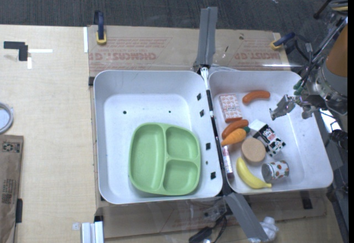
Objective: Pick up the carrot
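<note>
Right of frame centre, inside the right bin (310,181), gripper (287,106) hovers, jaws parted, nothing held. Carrot (234,136) lies lower left of it, near the divider, long axis rising slightly toward the right.

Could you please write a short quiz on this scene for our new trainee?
1. True or false: the carrot lies in the same bin as the green plate.
2. Which lies nearest the carrot? A the banana, B the sausage, C the can.
3. Fill in: the gripper hangs over the ____ bin.

Key
1. False: the carrot is in the right bin, the plate in the left one.
2. B, just above the carrot and touching or nearly touching it.
3. Right, apart from the carrot.
</note>
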Motion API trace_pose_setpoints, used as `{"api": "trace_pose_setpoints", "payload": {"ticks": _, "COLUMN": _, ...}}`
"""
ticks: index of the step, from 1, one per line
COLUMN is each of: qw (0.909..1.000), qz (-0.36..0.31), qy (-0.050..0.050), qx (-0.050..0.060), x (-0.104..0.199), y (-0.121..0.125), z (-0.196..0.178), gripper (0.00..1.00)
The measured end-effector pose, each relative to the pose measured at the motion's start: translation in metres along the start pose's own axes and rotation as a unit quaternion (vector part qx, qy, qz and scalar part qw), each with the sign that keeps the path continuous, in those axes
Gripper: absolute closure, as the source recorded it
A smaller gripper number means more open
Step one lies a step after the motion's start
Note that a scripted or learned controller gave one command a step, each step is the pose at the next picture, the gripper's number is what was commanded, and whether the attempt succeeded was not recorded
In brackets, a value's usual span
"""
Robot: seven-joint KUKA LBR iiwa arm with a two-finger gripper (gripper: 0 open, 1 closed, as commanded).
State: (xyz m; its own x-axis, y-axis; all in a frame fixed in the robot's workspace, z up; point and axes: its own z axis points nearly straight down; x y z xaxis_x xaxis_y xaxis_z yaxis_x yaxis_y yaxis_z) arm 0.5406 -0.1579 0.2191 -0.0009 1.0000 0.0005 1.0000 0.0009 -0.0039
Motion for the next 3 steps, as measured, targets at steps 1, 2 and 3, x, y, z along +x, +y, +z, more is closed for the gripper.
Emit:
{"api": "trace_pose_setpoints", "payload": {"ticks": 1, "qw": 0.9984, "qz": -0.056, "qy": 0.000, "qx": 0.000, "x": 0.061, "y": 0.017, "z": 0.052, "gripper": 0.00}}
{"api": "trace_pose_setpoints", "payload": {"ticks": 2, "qw": 0.9695, "qz": -0.245, "qy": -0.001, "qx": -0.001, "x": 0.109, "y": 0.004, "z": 0.028, "gripper": 0.00}}
{"api": "trace_pose_setpoints", "payload": {"ticks": 3, "qw": 0.9568, "qz": -0.291, "qy": 0.000, "qx": -0.001, "x": 0.051, "y": -0.005, "z": 0.078, "gripper": 0.00}}
